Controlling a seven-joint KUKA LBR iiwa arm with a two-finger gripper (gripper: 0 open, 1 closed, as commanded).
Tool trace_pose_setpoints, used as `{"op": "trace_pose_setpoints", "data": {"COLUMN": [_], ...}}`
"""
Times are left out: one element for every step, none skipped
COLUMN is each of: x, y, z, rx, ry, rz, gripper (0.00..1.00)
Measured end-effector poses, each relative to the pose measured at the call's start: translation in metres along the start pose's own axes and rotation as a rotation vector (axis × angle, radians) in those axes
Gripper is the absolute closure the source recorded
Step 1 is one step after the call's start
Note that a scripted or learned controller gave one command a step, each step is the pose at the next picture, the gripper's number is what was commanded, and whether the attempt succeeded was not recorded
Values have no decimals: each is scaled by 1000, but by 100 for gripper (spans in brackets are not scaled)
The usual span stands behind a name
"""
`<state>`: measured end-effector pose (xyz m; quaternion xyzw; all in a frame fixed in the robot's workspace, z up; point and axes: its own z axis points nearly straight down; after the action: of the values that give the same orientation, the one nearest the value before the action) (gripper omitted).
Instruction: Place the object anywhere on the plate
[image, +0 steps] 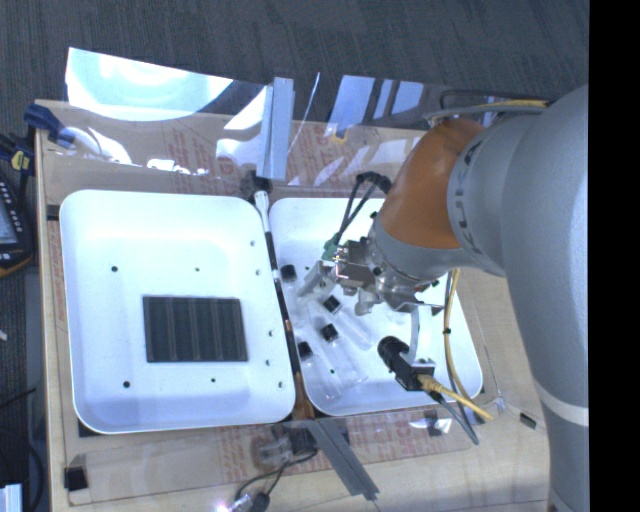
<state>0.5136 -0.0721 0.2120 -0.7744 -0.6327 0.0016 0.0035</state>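
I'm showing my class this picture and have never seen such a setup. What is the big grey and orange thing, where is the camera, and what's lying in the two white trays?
The grey and orange thing is a robot arm, reaching in from the right. One fixed camera looks down at a slant on a bench with two shallow white bins. The left bin holds a dark ridged rectangular plate. The arm's claw hangs low over the right bin, where small dark pieces lie scattered. Whether the claw holds anything is too small to tell.

Bench clutter around the bins

A black device (8, 215) sits at the left edge; a grey metal bracket (345, 462) lies below.
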Motion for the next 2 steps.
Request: {"op": "trace_pose_setpoints", "data": {"x": [36, 107], "y": [-9, -53], "z": [22, 23], "rx": [2, 0], "ry": [0, -2], "rz": [434, 352], "gripper": [100, 100]}}
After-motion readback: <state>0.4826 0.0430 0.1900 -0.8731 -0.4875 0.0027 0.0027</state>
